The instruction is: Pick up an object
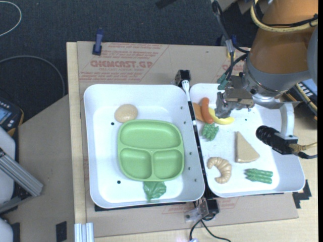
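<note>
The counter (126,59) carries two white bins side by side. The left bin (96,135) holds a green divided tray (150,150), a beige bun (125,113) at its 11 o'clock and a lettuce leaf (154,189) at 6 o'clock. The right bin (287,178) holds a cheese wedge (245,148), croissant (220,168), green beans (259,175), broccoli (210,131), hot dog (204,110) and yellow banana (224,120). The jaws (233,105) stand directly over the banana at the bin's 11 o'clock; their opening cannot be told.

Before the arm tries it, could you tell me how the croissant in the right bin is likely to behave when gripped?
The croissant looks like a moulded toy, so probably stiff and light. Its curved, ridged shape may let it pivot or slip if pinched at a tapered end. Lying flat and apart from the wedge, it seems unlikely to roll.
</note>
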Controlling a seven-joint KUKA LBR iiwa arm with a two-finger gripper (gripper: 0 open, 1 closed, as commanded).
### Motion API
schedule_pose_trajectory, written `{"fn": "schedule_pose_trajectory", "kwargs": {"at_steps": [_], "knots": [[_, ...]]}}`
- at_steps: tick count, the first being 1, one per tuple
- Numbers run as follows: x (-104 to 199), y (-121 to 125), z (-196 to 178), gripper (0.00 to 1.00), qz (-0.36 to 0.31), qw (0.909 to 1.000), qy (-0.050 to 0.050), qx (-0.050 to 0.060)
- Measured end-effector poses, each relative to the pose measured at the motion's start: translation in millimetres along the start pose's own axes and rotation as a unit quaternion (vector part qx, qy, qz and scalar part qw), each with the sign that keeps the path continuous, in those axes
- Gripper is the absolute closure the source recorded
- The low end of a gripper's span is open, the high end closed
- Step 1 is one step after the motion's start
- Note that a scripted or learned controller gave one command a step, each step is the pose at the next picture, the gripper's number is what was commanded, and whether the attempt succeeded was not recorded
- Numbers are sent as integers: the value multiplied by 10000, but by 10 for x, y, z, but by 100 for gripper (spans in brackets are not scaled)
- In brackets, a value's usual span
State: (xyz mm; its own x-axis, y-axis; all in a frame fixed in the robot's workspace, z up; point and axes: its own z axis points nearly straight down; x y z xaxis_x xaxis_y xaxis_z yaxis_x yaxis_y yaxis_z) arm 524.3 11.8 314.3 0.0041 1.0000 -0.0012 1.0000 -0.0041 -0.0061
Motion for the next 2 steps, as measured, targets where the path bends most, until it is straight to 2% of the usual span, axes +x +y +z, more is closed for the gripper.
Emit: {"fn": "schedule_pose_trajectory", "kwargs": {"at_steps": [1,2], "knots": [[-414,382,743,100,5,10000,-3,12],[266,-154,1334,100,-47,10000,22,31]]}}
